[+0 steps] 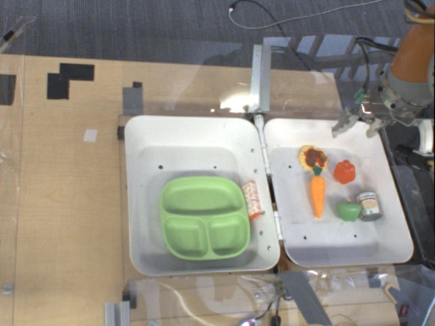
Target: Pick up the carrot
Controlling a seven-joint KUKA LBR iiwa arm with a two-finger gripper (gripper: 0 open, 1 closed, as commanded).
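The gripper [355, 123] hangs spread wide and holding nothing over the far right corner of the right bin [394, 246]. The carrot [317, 193] lies lengthwise mid-bin, green top touching the pizza slice [312, 157], with the red pepper [344, 172] just beside it. This looks like the approach step; next the gripper should travel over the carrot's middle and descend, straddling its width
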